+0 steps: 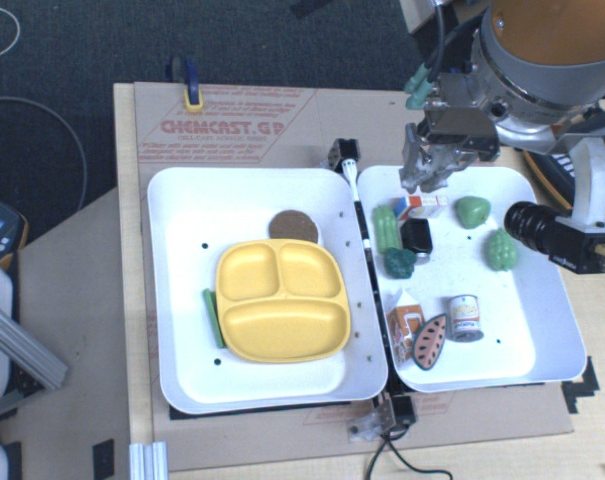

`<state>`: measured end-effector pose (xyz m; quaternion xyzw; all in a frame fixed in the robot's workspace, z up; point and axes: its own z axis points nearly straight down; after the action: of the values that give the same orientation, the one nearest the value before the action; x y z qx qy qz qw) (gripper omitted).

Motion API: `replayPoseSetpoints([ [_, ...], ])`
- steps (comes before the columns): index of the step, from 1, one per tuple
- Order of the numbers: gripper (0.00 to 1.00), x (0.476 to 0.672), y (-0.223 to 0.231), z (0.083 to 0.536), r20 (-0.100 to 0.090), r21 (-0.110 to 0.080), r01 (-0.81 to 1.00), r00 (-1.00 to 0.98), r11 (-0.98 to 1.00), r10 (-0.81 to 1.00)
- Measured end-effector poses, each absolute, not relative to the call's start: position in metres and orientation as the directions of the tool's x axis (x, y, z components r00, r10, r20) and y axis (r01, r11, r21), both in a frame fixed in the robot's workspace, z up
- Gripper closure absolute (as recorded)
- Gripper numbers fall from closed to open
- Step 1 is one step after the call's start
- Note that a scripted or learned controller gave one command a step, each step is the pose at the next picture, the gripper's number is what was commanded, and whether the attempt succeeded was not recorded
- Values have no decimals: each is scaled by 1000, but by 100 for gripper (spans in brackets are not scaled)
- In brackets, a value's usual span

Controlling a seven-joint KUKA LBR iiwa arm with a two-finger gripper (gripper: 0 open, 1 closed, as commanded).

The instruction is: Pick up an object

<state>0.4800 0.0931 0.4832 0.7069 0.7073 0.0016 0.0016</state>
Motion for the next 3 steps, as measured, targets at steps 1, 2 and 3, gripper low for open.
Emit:
replayPoseSetpoints([
  [1, 100, 597, 83, 377, -2, -4, 1000, 3, -3, 1000],
  [2, 100, 512, 86, 447, 2, 5, 1000, -2, 2, 1000],
  [3, 100, 489, 35, 211, -2, -18, 1000, 6, -6, 1000],
])
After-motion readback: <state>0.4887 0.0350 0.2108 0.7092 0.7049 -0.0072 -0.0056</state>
